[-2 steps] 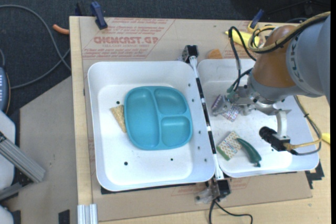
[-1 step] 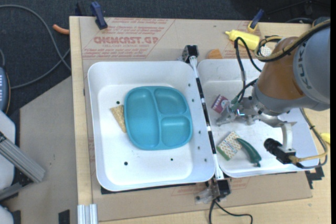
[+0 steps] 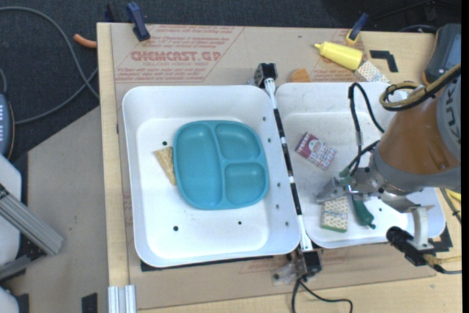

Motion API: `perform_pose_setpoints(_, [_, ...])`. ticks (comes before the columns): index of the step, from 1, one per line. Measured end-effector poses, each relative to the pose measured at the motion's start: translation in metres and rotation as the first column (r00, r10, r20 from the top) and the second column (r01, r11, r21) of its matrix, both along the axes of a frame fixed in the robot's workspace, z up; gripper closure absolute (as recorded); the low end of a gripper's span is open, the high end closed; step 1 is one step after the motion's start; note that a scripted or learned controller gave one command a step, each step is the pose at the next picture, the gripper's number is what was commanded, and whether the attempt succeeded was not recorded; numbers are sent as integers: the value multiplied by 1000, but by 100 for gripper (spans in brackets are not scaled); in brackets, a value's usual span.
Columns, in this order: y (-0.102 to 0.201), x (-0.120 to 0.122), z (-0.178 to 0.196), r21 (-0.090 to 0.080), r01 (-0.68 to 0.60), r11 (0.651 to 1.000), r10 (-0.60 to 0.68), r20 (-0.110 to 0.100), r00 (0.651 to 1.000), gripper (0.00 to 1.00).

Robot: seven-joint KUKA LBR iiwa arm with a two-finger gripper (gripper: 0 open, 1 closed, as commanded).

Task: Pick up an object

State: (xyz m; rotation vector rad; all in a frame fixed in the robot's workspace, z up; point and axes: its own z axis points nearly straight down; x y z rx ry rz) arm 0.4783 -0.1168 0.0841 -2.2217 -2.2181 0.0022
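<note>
In the right bin [image 3: 322, 102] lie a small red and white packet [image 3: 315, 150], a pale dotted block [image 3: 335, 215] near the front wall, and a green piece [image 3: 361, 211] just right of the block. My gripper [image 3: 338, 188] hangs low over the bin, between the packet and the dotted block and just above the block's top edge. The grey arm with its orange band [image 3: 414, 139] reaches in from the right and hides the bin's right side. Nothing is visibly held.
The left bin [image 3: 139, 110] holds a blue divided plate [image 3: 220, 163] with a tan dotted piece [image 3: 165, 160] poking out under its left edge. A yellow object [image 3: 338, 53] and blue clamps [image 3: 137, 20] sit on the bench behind the bins. A black cable [image 3: 363, 113] loops over the right bin.
</note>
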Motion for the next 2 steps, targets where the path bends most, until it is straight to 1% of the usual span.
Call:
perform_pose_setpoints(1, [1,1,10,1,0,1000,0,2,1000,100])
perform_pose_setpoints(2, [73,73,101,0,-3,1000,3,4,1000,100])
